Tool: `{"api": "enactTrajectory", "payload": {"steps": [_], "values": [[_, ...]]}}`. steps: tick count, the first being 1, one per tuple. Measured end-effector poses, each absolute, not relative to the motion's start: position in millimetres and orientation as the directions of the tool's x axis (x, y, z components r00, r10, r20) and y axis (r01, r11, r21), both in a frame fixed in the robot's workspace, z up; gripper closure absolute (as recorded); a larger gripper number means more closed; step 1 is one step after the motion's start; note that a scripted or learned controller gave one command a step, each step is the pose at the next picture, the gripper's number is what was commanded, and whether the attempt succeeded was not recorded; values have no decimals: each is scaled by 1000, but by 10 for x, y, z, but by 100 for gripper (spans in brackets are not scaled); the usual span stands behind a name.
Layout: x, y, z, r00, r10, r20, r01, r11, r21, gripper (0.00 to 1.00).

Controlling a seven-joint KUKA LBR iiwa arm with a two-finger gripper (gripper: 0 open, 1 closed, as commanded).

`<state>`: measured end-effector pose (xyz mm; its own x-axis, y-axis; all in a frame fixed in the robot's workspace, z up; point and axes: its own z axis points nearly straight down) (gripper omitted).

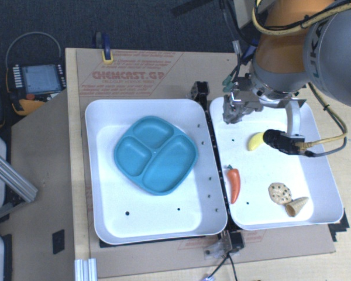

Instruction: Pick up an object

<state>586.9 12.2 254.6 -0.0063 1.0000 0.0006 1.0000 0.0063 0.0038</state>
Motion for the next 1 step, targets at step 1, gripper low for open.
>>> {"api": "enactTrajectory", "payload": {"steps": [1], "values": [[5955, 637, 2370, -4, 1000, 0, 1000, 4, 0, 100]]}}
